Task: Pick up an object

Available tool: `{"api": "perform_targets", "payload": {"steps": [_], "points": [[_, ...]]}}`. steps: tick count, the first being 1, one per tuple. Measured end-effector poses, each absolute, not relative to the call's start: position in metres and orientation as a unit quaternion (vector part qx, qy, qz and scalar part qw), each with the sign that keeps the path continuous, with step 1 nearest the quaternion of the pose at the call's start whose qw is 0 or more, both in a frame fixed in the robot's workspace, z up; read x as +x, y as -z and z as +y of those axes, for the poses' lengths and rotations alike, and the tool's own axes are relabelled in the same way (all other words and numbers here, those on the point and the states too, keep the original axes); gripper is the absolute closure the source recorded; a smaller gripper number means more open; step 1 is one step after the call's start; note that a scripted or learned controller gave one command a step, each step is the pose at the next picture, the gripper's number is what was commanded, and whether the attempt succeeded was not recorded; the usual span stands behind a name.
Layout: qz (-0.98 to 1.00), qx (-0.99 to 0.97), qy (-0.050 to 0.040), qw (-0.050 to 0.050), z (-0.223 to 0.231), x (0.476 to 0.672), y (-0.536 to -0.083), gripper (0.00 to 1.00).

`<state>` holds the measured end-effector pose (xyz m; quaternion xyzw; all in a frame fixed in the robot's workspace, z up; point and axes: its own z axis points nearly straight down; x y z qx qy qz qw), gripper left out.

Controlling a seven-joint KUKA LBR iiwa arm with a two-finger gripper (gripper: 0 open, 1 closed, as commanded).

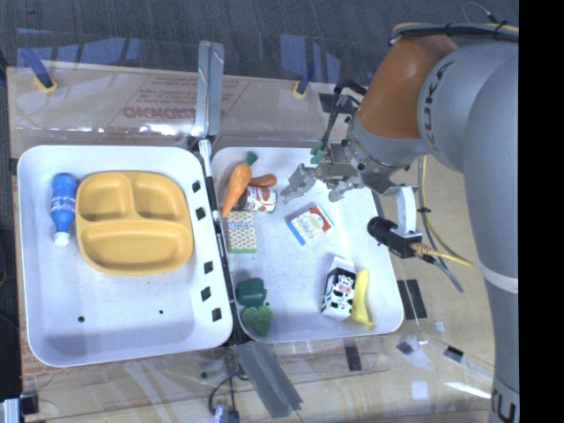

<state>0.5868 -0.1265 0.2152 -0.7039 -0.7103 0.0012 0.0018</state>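
Gripper (pixel 305 180) over the far half of the right bin (pixel 388 320), just off the far edge, at the end of the grey arm (pixel 458 86) reaching in from the right. Hangs between the far edge and a flat carton (pixel 309 225). Cannot tell whether released or clenched from this slant; shows nothing in its grasp.

Carton near the middle of the right bin, lying flat, blue, white and orange, apart from its neighbours. Carrot (pixel 235 188) at the far left corner, tilted along the left edge, green top toward the far edge. Small can (pixel 260 200) just beside the carrot on its right, touching or nearly touching it; cannot tell which. Sausage (pixel 264 181) right behind the can, near the gripper's left side. Patterned box (pixel 241 233) against the left edge, just nearer than the carrot's tip. Two green vegetables (pixel 254 303) at the near left corner, one behind the other, close together. Cow-print carton (pixel 337 293) toward the near right corner, with a banana (pixel 360 298) lying right along its right side, touching it.

Left bin (pixel 106 342) alongside, its right edge against the right bin's left edge. Yellow divided plate (pixel 134 219) in its far half, roughly centred between left and right edges. Blue bottle (pixel 62 205) by the left edge, lying flat, just beside the plate's left rim, cap toward the near edge.
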Motion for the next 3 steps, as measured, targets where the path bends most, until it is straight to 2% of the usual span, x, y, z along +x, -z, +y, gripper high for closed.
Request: {"api": "perform_targets", "payload": {"steps": [1,2,3], "points": [[-0.736,-0.678,-0.0005,0.000,-0.149,0.617,-0.264,0.00],[-0.788,-0.616,-0.0011,0.001,-0.106,0.641,-0.165,0.00],[-0.841,-0.541,-0.0006,0.001,-0.109,0.657,-0.092,0.00]]}}
